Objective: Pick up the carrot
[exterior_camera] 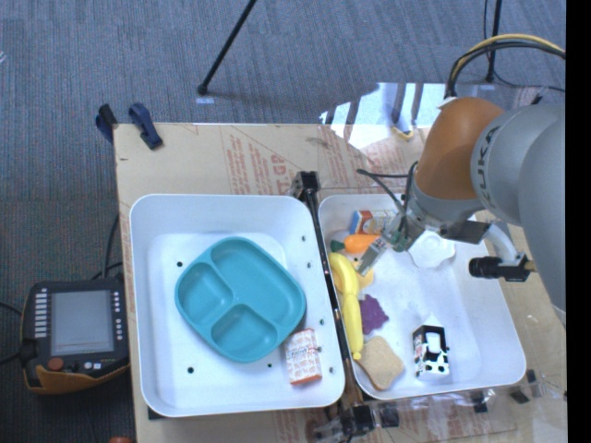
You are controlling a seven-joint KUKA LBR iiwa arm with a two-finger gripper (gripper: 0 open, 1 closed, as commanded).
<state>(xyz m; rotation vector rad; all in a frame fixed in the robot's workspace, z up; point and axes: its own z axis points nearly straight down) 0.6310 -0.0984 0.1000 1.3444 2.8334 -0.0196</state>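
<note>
Your claw (374, 255) is low over the upper left corner of the right bin (517, 340), right beside the carrot (358, 243); I cannot tell its state. The carrot lies just above the banana (348, 298) (purple piece (373, 314) and bread (381, 362) further down).

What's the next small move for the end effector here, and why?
Probably a short nudge toward the left wall of the right white bin, then down. The end effector sits just below and right of the small orange carrot, above the yellow banana. The carrot is not between its fingers, so centring over it likely comes before any descent.
</note>
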